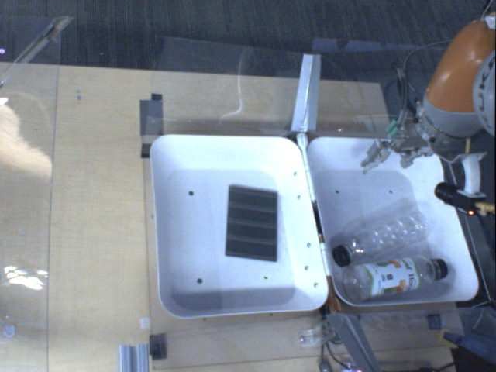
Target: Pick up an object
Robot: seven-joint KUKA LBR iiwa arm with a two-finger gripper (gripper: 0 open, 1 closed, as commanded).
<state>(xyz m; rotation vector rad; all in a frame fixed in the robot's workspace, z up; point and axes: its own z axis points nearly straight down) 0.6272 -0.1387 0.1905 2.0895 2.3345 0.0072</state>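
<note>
Camera view: gripper (385, 153) over the right bin's (465, 281) far end, fingers apart, nothing between them. Two clear bottles lie well short of the fingers, toward the near wall: an unlabelled bottle (380, 235) with a black cap, and touching it on the near side a labelled bottle (394, 276). The left bin (167, 208) holds a dark ridged block (252, 222).

Advice: pick the unlabelled bottle, the closer one. Straddle its body crosswise, descend fully, then close; clear plastic slips.

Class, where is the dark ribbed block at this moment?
The dark ribbed block lies flat near the middle of the left bin, across the divider from the two clear bottles in the right bin.
</note>
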